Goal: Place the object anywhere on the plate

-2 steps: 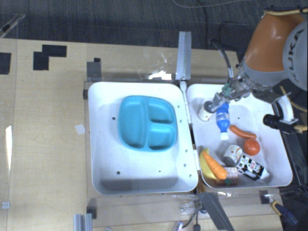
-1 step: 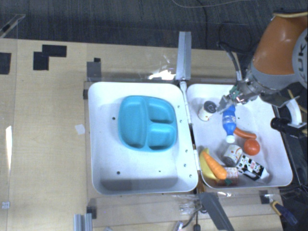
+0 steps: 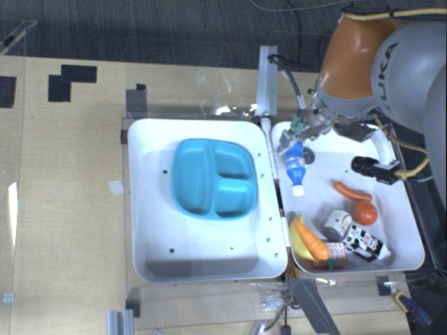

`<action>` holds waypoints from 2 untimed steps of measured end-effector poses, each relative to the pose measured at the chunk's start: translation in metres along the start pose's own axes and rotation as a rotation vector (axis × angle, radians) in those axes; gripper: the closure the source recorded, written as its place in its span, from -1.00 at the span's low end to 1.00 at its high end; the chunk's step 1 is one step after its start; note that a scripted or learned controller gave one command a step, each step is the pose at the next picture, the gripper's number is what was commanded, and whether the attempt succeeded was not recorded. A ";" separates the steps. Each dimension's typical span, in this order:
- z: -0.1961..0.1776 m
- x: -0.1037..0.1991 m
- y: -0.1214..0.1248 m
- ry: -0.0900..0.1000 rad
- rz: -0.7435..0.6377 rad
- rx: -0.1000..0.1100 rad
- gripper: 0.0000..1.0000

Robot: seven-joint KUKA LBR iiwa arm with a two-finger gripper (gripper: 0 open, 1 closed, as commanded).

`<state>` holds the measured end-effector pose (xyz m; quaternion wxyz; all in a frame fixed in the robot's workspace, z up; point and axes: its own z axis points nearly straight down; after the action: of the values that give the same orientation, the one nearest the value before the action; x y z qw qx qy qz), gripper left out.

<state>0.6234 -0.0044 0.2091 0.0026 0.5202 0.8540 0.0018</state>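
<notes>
Bulky grey arm [image 3: 412,68] with partial "KUKA" lettering, glossy orange band [image 3: 353,51] – black cables [image 3: 297,89] trailing near the wrist

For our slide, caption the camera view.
Gripper above a blue bottle in the right bin; blue plate waits left.

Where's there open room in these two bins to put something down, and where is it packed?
Left bin: bare floor all around the blue plate, widest along the near edge and left side. Right bin: a small bare patch between the bottle and the sausage. Crowded at its near end, where banana, carrot, tomato and small boxes bunch together.
</notes>
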 end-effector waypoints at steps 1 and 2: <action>0.014 0.036 0.052 -0.001 -0.277 -0.003 1.00; -0.033 0.016 0.046 -0.002 -0.327 -0.003 1.00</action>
<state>0.6568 0.0306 0.2424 0.0046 0.3741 0.9274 0.0020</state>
